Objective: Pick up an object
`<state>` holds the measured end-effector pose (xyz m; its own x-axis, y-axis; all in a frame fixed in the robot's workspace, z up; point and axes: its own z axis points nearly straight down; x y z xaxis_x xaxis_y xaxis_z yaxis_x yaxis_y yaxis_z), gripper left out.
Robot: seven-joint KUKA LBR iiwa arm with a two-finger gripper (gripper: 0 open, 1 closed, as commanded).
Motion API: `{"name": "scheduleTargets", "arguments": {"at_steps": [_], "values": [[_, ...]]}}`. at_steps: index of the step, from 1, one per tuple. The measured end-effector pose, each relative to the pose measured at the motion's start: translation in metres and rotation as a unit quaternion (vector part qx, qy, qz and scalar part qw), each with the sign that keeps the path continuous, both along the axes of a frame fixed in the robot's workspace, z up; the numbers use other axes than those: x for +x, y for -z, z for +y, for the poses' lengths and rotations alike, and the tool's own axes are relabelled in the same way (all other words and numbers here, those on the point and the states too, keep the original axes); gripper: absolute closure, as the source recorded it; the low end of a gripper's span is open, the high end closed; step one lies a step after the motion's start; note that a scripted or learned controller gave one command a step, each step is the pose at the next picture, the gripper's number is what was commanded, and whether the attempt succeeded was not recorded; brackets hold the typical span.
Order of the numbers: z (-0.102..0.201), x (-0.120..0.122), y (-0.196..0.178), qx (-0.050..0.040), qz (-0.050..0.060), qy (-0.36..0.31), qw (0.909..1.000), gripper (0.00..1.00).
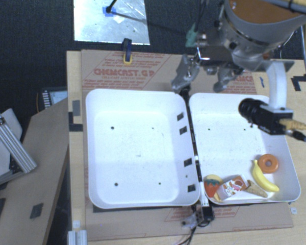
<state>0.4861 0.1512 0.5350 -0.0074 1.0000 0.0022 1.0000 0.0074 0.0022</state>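
Several small objects lie in the front right corner of the right bin [229, 131]: a yellow banana [263, 178], an orange ring-shaped doughnut [268, 163], a red and white packet [232, 186], a round orange-red fruit [212, 184] and a small brown cone [256, 189]. My gripper [203, 80] hangs over the back edge of the bins, near the divider, far from those objects. Its two fingers [183, 78] stand spread apart, open, with nothing between them.
The left bin [99, 137] sits beside the right one, sharing a clipped divider [189, 142]. A black cylindrical unit [260, 115] on a white bracket juts out from the arm over the right bin's back right. A yellow clamp [127, 52] stands behind the left bin.
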Motion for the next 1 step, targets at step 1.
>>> {"name": "scheduleTargets", "arguments": {"at_steps": [1], "values": [[0.0357, -0.0001, 0.0001, 0.0001, 0.0, 0.0, 1.0, 0.0]]}}
